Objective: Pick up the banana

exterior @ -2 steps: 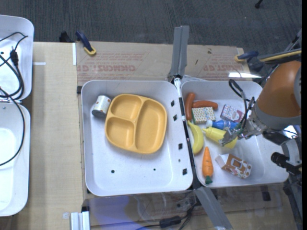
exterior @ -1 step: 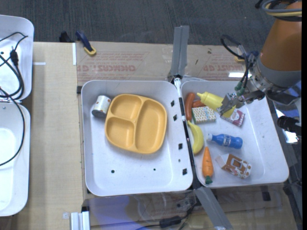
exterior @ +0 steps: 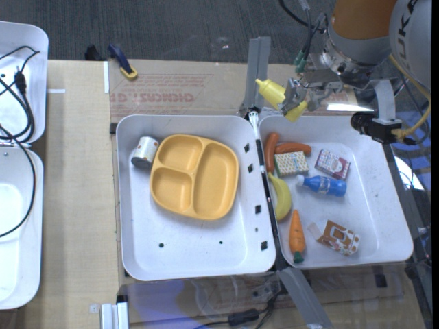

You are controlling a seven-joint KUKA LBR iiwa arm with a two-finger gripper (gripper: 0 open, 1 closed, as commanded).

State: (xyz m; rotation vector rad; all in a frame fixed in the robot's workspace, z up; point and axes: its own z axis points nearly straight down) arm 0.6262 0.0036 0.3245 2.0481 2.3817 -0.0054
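The claw (exterior: pixel 299 100) hangs above the right bin's (exterior: pixel 384 249) far rim, its fingers clamped on a yellow bottle (exterior: pixel 272 92), while the banana (exterior: pixel 280 196) lies untouched well below it, against the bin's left wall.

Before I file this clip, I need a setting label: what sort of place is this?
Probably a robotics lab bench, not a kitchen: a grey arm reaches over two white bins, toy food such as the banana and carrot lies inside, and loose cables trail nearby.
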